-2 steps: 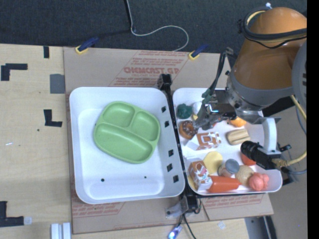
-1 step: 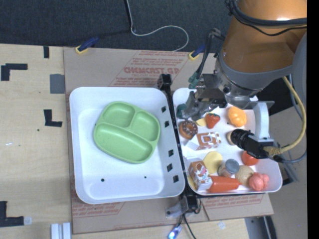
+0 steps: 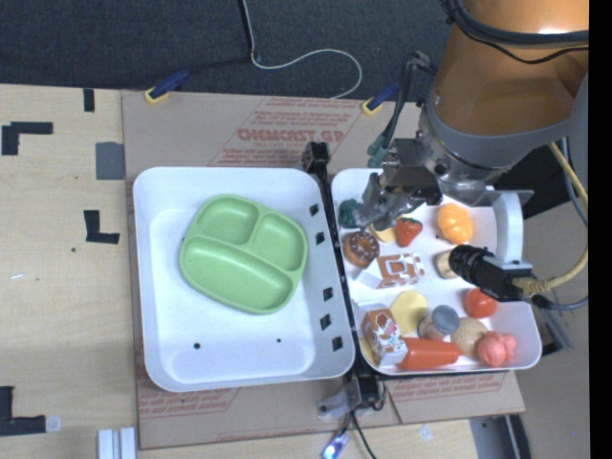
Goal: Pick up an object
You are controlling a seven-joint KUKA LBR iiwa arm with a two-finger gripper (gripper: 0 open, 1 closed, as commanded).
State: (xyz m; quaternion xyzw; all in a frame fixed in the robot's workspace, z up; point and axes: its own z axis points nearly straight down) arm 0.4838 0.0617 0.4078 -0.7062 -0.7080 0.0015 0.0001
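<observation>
My gripper [image 3: 381, 210] is down in the far left part of the right bin [image 3: 529, 325], among small toy foods. Right under it are a yellow piece [image 3: 385, 230] and a red strawberry [image 3: 408, 229]. A green and dark item [image 3: 348, 214] lies just to its left, and a brown round cookie [image 3: 361, 249] sits in front. An orange fruit [image 3: 456, 223] lies to its right. The view does not show whether anything is held.
The left bin [image 3: 163, 352] holds a green divided plate [image 3: 245, 252]. Nearer the front of the right bin lie a patterned box [image 3: 400, 269], a yellow item [image 3: 409, 306], a red tomato [image 3: 480, 303], a small carton [image 3: 380, 335], a carrot [image 3: 430, 354] and a pink piece [image 3: 495, 348].
</observation>
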